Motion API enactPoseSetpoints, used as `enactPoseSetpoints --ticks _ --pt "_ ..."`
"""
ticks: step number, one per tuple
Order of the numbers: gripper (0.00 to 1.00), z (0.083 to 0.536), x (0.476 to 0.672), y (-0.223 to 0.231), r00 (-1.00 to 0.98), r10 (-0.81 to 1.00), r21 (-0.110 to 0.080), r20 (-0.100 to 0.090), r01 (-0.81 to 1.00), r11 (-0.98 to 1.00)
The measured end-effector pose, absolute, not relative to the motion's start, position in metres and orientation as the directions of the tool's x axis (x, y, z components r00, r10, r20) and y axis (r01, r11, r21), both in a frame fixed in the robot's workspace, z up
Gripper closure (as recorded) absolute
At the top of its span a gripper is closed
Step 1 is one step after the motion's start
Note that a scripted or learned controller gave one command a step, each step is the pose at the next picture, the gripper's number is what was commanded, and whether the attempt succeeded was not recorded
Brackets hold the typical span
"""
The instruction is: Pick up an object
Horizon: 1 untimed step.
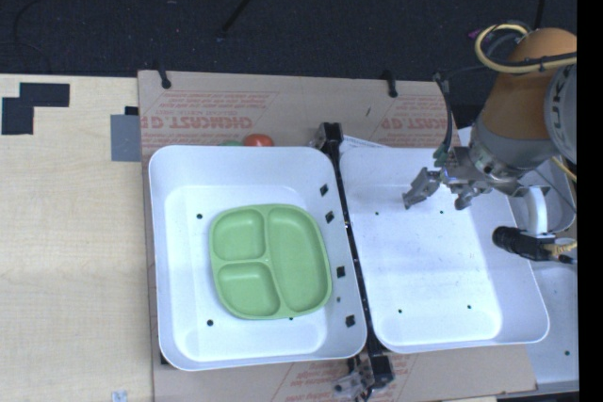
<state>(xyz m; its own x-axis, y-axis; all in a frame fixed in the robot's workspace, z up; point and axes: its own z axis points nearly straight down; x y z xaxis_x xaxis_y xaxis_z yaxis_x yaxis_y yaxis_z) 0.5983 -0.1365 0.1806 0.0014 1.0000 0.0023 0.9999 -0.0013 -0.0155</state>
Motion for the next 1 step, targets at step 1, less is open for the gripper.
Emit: enactPoseSetpoints --ticks 1 --pt "0.00 0.1884 0.6015 -0.1367 0.000 1.000 -0.001 0.000 1.000 0.000"
